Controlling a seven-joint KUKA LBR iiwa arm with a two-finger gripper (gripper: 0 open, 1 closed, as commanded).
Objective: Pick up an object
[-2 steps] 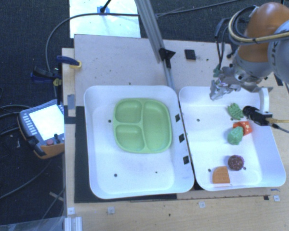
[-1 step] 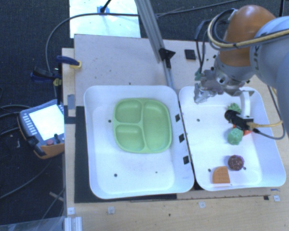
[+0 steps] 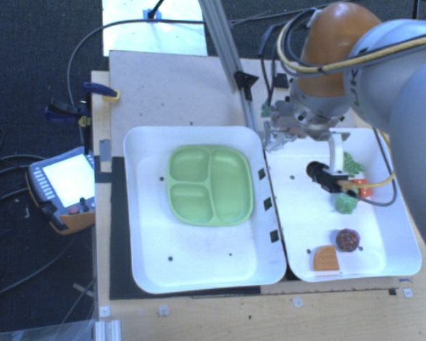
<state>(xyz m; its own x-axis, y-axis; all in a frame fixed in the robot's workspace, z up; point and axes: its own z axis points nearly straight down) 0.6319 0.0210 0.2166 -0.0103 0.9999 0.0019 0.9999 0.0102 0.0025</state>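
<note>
While the pincer (image 3: 273, 139) hangs over the far left corner of the right bin (image 3: 390, 258), close to the rim shared with the left bin (image 3: 145, 261), nothing is visibly caught in it. Cannot tell if it is spread or pressed together; the wrist body hides that from this angle.

Task progress, as a judgement: pick not done yet. No object is lifted and all of them sit on the bin floors. Left to do: choose a target, come down on it, close, lift. The pincer is well apart from every loose piece, so it probably needs a sideways move first.

Candidates are all in the right bin:
- leafy green piece (image 3: 353, 163), near the right edge, far half
- small orange-red piece (image 3: 361, 188), just beside it, partly hidden, identity unclear
- green lump (image 3: 346, 203), mid bin, toward the right edge
- dark round piece (image 3: 348, 240), near half
- orange wedge (image 3: 326, 259), by the near edge

Left bin holds a green divided plate (image 3: 210, 185) in its middle, with nothing in its compartments.

Counts: bins 2; plate 1, with 3 compartments; green pieces 2; orange-red piece 1; dark round piece 1; orange wedge 1. Five loose objects in total.
</note>
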